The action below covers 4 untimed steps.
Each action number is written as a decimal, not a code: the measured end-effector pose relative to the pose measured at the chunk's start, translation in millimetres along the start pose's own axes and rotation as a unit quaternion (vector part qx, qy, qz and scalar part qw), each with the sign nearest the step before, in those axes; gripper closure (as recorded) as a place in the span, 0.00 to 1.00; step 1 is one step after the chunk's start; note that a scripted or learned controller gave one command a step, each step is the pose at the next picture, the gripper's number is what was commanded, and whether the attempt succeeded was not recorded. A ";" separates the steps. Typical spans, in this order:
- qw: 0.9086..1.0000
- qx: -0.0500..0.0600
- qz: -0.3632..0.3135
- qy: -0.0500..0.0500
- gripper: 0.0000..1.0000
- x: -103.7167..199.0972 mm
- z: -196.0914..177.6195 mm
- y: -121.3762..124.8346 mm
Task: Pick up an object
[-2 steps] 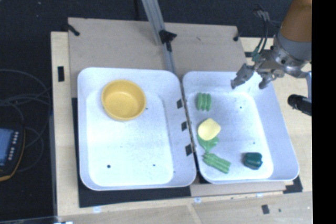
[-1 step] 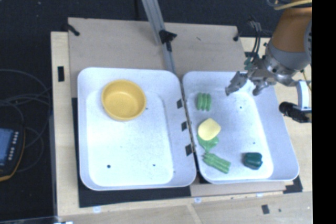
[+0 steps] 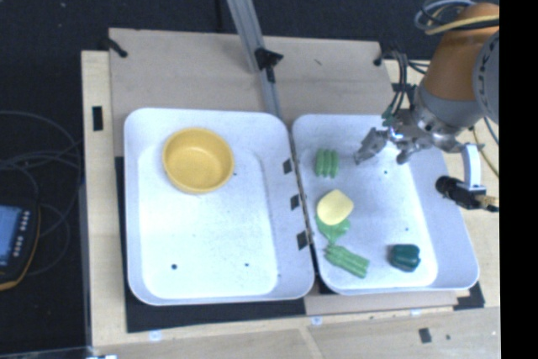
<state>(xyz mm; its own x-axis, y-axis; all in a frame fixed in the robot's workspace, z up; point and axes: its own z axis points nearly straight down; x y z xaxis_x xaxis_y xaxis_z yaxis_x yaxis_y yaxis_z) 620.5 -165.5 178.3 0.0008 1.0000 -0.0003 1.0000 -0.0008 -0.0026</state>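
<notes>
My gripper [image 3: 386, 150] hangs over the upper part of the right bin [image 3: 437, 219], its fingers spread open with nothing between them. Left of it lies a small light-green ridged piece [image 3: 326, 163]. Nearer the front, a yellow piece [image 3: 334, 205] rests partly on a green one by the bin's left wall. A longer green ridged piece [image 3: 347, 261] lies at the front left, and a dark green pepper-like piece [image 3: 404, 256] sits at the front right. None of them touches the gripper.
A yellow bowl [image 3: 197, 160] stands in the back left of the left bin [image 3: 210, 265]. A grey metal rail [image 3: 244, 8] slants down from the top to the gap between the bins. A black fitting [image 3: 458, 191] juts out by the right bin's right rim.
</notes>
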 end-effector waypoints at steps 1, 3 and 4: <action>1.000 0.000 0.000 0.000 0.00 -4.6 43.9 -5.1; 1.000 -0.004 0.000 0.000 1.00 0.7 -29.6 0.5; 1.000 -0.004 0.000 0.000 1.00 -0.2 -71.6 1.1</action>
<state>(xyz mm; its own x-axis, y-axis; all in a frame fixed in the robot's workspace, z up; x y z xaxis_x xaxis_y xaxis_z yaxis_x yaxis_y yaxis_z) 621.7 -165.6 249.9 0.0005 1.0000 -0.0009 1.0000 -0.0005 0.0045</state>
